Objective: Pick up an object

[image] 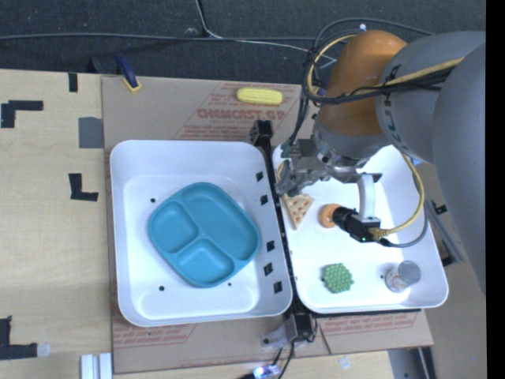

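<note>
- Left bin [126,212], centre-left of the frame: I see a blue divided tray [203,233] lying flat.
- Right bin [430,287]: a waffle-like wedge [298,209], orange piece [328,215], green ball [338,277], grey cylinder [405,275].
- My claw [293,181] hangs just above the wedge; its state I cannot tell.

A yellow object, perhaps a toy corn cob [259,95], lies on the brown cardboard sheet [197,117] behind the bins.

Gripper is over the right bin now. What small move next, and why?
Probably straight down. The gripper hangs just above the tan waffle wedge near the right bin's left wall, nothing seen between its fingers; the wedge is the closest piece.
</note>
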Motion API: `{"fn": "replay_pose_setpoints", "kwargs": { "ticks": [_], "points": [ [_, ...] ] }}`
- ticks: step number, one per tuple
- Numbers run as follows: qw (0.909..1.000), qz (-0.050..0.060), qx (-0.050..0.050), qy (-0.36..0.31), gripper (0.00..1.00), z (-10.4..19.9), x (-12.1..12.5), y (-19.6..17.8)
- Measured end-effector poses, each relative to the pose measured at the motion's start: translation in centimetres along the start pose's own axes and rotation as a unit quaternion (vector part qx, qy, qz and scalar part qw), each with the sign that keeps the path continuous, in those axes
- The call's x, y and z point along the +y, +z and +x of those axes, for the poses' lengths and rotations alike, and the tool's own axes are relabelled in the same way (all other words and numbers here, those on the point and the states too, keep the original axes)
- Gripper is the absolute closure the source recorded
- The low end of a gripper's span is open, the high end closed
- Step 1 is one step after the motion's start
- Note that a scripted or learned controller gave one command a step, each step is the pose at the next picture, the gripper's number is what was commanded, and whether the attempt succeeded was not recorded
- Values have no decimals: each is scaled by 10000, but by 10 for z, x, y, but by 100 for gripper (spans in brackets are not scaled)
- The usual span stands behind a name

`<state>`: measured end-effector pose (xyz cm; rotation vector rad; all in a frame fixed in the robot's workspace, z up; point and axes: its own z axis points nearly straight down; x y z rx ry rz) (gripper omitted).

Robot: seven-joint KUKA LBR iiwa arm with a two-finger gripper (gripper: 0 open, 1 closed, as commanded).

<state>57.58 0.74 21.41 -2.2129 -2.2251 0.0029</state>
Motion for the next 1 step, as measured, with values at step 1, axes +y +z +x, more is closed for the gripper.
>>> {"fn": "replay_pose_setpoints", "kwargs": {
  "ticks": [1],
  "points": [
    [10000, -8, 1, -5, 100, 46, -10, -9]
  ]
}}
